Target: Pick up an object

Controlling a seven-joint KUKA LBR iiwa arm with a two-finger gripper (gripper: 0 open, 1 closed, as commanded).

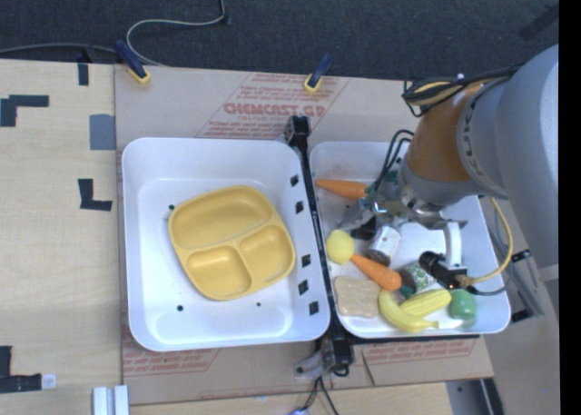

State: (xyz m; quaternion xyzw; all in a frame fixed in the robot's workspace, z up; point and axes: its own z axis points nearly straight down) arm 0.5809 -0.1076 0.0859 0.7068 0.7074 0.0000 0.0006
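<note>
Orange plastic carrot [375,270] near end effector [386,222]: probably light, stiff, slick; best pinched across thick middle. Cannot tell end effector's state from here.

The arm [508,123] runs off the right edge and covers the right bin's [340,154] far right corner. Beneath its wrist the hand [386,218] is a dark blur — whether anything sits in it cannot be told. By the banana [413,307], a small dark object [422,275] is unreadable.
</note>
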